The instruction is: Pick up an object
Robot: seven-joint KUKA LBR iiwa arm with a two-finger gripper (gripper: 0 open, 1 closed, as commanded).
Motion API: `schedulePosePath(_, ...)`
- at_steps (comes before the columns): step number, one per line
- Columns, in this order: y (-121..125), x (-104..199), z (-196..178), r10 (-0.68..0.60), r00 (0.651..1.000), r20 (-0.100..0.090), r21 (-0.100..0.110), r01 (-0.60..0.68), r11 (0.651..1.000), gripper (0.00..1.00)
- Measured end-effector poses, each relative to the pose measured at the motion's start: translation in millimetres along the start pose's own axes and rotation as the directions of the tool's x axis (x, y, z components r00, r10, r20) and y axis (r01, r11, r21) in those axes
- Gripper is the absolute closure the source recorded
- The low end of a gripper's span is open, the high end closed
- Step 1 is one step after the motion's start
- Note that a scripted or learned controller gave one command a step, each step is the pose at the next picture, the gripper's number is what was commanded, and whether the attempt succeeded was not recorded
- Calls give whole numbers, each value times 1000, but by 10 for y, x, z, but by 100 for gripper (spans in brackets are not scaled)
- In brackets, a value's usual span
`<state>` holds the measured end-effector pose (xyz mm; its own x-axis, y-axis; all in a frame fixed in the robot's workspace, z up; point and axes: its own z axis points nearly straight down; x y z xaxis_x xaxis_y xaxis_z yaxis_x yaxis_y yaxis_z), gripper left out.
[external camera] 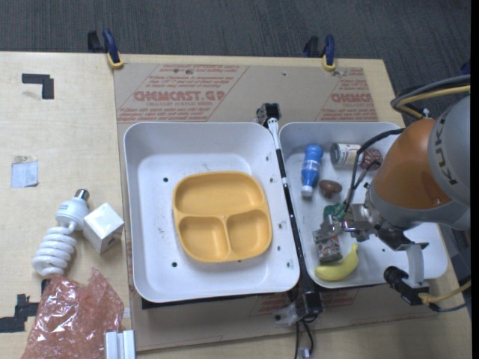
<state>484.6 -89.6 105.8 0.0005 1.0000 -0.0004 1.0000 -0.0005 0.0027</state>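
The right bin holds several small objects. A blue and white bottle lies near its left wall. Beside the bottle are a small brown lump and a white jar farther back. A dark crumpled packet and a yellow banana lie at the front. My gripper is low inside this bin, just above and right of the packet, next to a small green item. The orange wrist band covers the bin's right part.
The left bin holds a yellow divided plate. Outside the bins, at the left, lie a spiral light bulb, a white cube and a pink plastic bag. Cables and a black fitting hang by the arm.
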Motion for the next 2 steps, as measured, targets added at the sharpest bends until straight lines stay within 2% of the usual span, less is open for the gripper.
schedulePosePath(1, 12, -7, -98, 2, 1000, 0, -2, -2, 1000, 100)
schedulePosePath(2, -9, 704, -866, -1, 1000, 0, 1, 1, 1000, 100)
